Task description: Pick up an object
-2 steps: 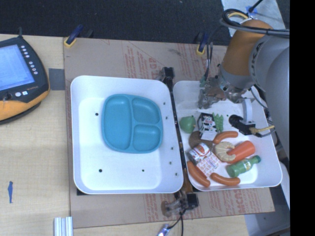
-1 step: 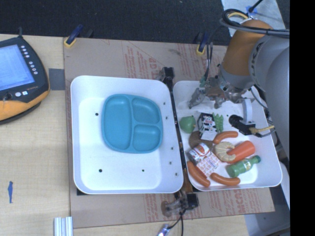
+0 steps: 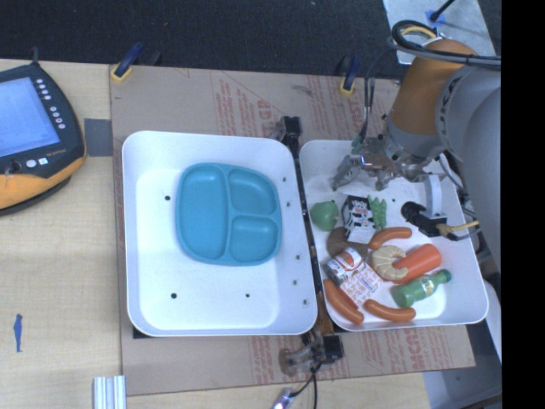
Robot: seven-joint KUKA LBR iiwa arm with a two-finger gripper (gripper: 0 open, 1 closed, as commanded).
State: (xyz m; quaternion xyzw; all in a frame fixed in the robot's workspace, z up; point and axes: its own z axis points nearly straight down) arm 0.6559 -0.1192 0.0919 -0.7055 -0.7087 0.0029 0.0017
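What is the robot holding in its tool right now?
Nothing that can be seen. The tool hangs over the back of the right bin, apart from the toy food heaped nearer the front, with no object between its fingers.

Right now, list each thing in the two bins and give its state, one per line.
Blue three-compartment plastic plate: flat, right way up, alone in the left white bin.
Green plastic bottle: lying on its side, right white bin.
Orange toy carrot: lying flat, touching the bottle.
Red sausage: lying flat by the bin's near edge.
Black-and-white carton: tipped over.
Two-finger gripper: low over the right bin's far end, nothing visibly held.
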